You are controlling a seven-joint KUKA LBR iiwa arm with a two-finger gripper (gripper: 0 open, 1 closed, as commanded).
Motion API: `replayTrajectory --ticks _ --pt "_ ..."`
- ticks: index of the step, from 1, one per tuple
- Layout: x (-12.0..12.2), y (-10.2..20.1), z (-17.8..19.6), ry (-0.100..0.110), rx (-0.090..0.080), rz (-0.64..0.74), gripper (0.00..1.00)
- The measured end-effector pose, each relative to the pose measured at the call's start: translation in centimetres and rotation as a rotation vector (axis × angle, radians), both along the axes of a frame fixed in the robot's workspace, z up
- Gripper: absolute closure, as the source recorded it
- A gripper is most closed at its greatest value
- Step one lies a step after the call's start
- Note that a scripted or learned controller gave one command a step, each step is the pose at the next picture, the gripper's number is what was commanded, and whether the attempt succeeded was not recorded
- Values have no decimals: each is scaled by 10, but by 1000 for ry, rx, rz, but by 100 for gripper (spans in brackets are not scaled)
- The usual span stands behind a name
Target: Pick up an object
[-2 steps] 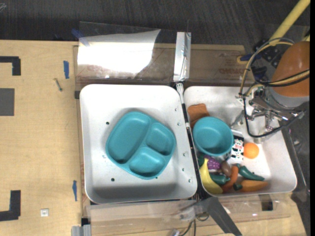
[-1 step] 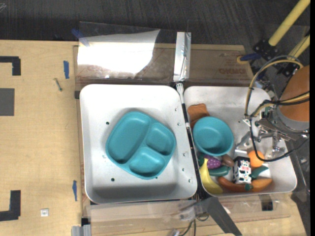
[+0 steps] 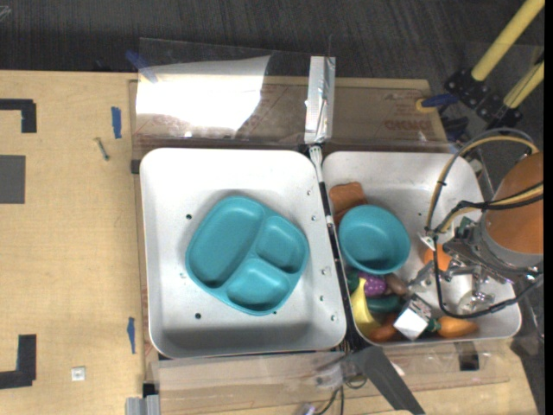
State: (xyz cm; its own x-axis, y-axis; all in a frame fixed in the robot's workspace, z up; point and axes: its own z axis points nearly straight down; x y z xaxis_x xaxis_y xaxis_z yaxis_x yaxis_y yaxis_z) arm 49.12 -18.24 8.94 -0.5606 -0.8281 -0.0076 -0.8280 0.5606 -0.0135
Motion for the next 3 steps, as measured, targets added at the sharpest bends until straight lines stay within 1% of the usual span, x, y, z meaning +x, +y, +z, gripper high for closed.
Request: replayTrajectory --ticks 1,2,3 --pt "43 34 0 0 1 -6 0" --pt "46 37 13 -11 2 -4 100" --pt "46 37 12 -8 3 -4 0"
